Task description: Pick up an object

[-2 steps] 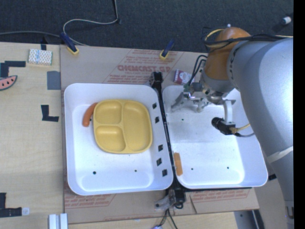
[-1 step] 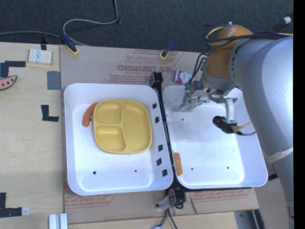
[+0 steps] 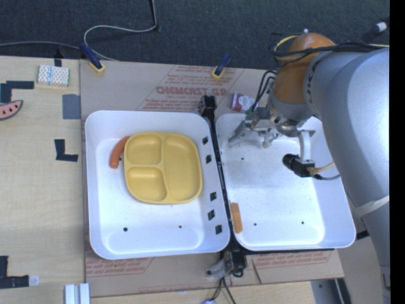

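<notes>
From above, the yellow divided plate (image 3: 163, 168) lies in the left bin (image 3: 152, 236). An orange sausage-like piece (image 3: 117, 152) touches the plate's left edge, half tucked under it. A second small orange piece (image 3: 236, 217) lies right of the plate, at the right bin's (image 3: 297, 230) left wall. The tool (image 3: 261, 132) hovers over that bin's far part, right of the plate, nothing between its parted fingers.

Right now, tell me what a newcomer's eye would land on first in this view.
First, the yellow divided plate in the left bin, with an orange sausage-like piece against its left edge. Next, the big grey arm over the right bin, its gripper near the far wall. A small orange piece lies at that bin's near-left edge.
</notes>
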Robot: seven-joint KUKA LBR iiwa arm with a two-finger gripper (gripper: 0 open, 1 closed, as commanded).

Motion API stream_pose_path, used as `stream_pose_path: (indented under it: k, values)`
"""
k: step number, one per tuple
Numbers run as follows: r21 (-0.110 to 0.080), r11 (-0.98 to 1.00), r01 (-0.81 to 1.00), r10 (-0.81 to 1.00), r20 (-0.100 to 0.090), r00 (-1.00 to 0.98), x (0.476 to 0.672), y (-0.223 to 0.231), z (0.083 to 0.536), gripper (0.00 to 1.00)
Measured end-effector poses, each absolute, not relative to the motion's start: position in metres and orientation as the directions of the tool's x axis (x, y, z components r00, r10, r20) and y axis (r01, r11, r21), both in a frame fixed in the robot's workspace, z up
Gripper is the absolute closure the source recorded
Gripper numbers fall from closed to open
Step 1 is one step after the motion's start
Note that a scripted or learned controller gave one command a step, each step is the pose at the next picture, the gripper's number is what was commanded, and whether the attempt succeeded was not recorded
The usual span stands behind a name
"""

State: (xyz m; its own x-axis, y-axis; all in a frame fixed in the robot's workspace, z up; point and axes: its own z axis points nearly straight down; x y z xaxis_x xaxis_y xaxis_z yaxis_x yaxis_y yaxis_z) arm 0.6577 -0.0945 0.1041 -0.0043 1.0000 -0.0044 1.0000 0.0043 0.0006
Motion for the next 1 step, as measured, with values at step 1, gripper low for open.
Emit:
stream_pose_path:
  k: [1]
  values:
    - [0.0, 0.002, 1.0, 1.0, -0.002, -0.002, 0.6536, -0.0954, 0.0851, 0.0]
